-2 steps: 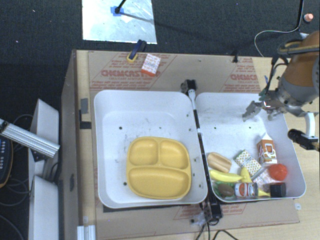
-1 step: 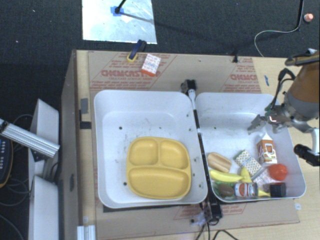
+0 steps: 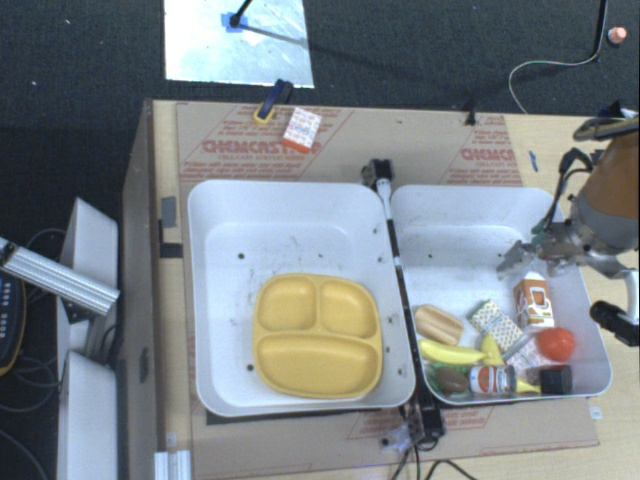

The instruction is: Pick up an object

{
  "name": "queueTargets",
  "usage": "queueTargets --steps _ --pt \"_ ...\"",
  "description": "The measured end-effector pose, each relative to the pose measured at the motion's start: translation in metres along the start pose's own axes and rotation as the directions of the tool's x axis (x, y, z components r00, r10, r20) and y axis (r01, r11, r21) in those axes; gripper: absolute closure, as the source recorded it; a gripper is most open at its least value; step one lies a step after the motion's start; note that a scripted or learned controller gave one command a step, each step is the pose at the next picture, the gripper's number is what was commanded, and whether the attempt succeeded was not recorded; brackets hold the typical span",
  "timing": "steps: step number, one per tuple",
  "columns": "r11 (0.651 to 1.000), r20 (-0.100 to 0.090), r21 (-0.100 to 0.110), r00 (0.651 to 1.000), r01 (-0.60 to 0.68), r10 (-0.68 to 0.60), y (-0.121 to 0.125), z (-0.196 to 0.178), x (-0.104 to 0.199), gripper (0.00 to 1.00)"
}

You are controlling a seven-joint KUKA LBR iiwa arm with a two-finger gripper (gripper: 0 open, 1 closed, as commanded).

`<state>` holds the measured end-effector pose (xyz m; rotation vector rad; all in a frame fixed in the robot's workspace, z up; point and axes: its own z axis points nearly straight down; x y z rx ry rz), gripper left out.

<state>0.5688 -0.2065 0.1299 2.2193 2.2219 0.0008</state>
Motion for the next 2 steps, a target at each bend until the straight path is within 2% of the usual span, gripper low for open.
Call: queueTargets --steps 1,2 --pt "1.000 0.001 -0.003 1.000 -0.001 0.001 -0.021 0.045 -0.001 0.00" --pt "1.000 0.001 -0.004 1.000 0.000 0.000 -0.021 0.034 0.000 1.00"
